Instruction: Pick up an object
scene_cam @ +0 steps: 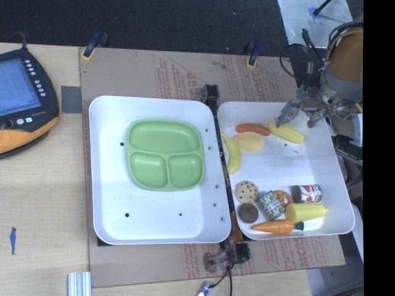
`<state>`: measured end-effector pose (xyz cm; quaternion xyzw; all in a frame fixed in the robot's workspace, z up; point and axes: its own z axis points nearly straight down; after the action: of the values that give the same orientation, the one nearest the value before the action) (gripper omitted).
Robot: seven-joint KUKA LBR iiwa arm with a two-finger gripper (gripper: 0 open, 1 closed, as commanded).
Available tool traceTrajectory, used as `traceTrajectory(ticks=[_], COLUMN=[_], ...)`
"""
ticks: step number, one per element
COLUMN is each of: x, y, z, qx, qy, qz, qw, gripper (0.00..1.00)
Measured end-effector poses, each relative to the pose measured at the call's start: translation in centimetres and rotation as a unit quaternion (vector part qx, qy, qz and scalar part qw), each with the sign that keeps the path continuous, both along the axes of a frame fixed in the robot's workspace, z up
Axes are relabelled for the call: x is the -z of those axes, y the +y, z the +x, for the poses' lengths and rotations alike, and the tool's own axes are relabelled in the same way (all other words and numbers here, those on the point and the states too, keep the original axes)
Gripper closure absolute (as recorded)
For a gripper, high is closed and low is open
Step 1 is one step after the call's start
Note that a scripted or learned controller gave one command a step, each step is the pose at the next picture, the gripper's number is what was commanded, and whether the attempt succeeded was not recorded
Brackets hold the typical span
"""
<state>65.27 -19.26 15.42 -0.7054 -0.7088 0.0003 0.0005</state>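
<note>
Presently, the small yellow piece [287,132] lies near the far edge of the right bin [336,165], just beside the red sausage [252,129]. The gripper [301,114] hangs directly over its right end, fingers spread and grasping nothing. Toward the bin's near edge sit a cookie [245,190], a can [307,193] and a carrot [274,227]. The left bin [105,165] holds a green divided plate [165,153].
</note>
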Motion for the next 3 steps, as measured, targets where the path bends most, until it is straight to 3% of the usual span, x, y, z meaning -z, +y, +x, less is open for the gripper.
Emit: traceTrajectory(ticks=[1, 2, 3], x=[4.9, 4.4, 6.3], y=[-1.7, 2.1, 2.7], z=[-7.0, -16.6, -10.4], qx=[0.000, -0.001, -0.001], qy=[0.002, 0.001, 0.001], qz=[-0.0006, -0.0004, -0.0008], qw=[1.0000, 1.0000, 1.0000], gripper=[0.00, 0.00, 0.00])
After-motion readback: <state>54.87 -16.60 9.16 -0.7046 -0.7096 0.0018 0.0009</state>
